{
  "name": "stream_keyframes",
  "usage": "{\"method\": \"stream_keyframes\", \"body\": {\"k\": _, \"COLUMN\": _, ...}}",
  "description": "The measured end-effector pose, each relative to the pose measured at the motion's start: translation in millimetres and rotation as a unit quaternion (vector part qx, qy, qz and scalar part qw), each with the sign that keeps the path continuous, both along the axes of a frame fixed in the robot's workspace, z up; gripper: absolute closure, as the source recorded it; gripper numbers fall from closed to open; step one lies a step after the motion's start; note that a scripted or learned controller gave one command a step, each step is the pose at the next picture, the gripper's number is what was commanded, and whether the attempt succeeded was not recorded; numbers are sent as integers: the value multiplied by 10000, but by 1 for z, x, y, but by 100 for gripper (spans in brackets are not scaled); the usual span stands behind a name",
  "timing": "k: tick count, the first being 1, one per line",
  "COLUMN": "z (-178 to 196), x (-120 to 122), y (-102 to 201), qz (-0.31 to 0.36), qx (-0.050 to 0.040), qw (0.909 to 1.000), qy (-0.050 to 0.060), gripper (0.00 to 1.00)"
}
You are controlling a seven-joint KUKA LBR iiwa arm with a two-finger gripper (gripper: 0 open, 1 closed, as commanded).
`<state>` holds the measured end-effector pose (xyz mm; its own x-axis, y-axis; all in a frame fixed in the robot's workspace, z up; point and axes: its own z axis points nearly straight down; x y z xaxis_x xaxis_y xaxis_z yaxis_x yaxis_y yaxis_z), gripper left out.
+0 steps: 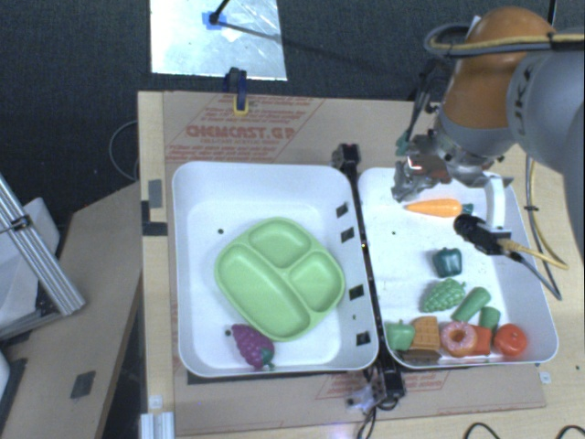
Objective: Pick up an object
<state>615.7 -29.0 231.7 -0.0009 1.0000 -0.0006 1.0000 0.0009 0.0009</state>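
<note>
My gripper hangs over the far end of the right bin, just left of an orange carrot that lies on the bin floor. Nothing shows between its tips. Further down the right bin lie a dark green pepper, a green bunch of grapes, a green cucumber piece, a pink doughnut, a red tomato, a brown biscuit and a green leaf piece. In the left bin sit a green divided plate and purple grapes.
A black divider clamp sits between the bins at the far side. The arm's grey body and orange band loom over the right bin's far corner, with cables trailing along the right rim. The toys crowd the near end of the right bin.
</note>
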Motion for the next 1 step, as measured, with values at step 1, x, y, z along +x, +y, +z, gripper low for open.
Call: {"method": "stream_keyframes", "body": {"k": 1, "z": -17, "x": 5, "y": 3, "qz": 15, "qx": 0, "qw": 10000, "qy": 1, "gripper": 100}}
